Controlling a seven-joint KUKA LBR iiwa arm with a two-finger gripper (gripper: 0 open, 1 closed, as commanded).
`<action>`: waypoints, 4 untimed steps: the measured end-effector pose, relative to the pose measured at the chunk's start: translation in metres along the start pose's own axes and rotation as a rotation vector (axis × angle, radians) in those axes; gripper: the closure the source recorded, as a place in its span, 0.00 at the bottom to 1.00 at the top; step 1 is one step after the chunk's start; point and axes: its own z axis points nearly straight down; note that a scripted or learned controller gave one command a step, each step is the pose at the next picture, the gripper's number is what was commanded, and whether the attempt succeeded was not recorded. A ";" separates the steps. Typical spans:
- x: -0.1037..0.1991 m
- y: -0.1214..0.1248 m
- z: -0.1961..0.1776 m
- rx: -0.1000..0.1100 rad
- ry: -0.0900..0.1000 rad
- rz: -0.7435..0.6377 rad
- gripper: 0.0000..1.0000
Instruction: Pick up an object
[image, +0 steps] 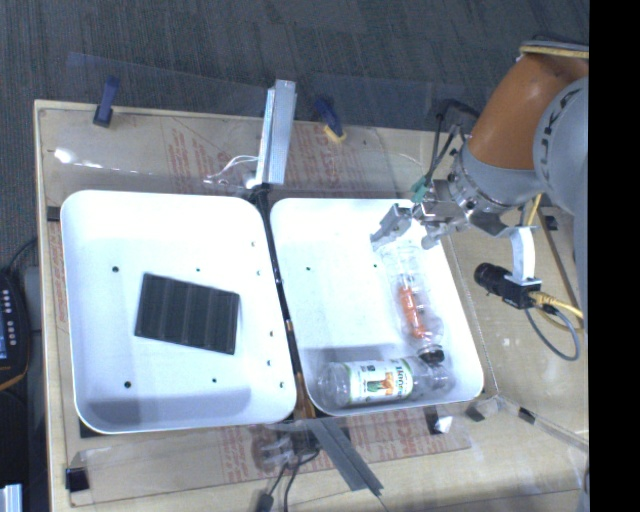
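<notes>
My gripper (410, 232) hangs over the far right part of the right bin (330, 300), open, with one finger on each side and nothing between them. Just below it a slim clear bottle with orange contents and a black cap (414, 305) lies lengthwise along the bin's right side. A larger clear plastic bottle with a green and orange label (380, 382) lies on its side along the near wall. In the left bin (90, 230) a flat black ribbed pad (188, 312) lies near the middle.
A narrow divider (278, 290) runs between the two bins. A grey metal bar (277, 130) stands up behind them. The bench's wooden surface (520, 380) lies to the right, crossed by a cable.
</notes>
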 end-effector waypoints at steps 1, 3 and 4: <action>0.001 0.000 -0.010 0.002 0.001 -0.006 1.00; 0.017 0.018 -0.006 -0.006 -0.002 0.036 0.00; -0.013 -0.022 0.065 -0.001 0.000 0.029 0.00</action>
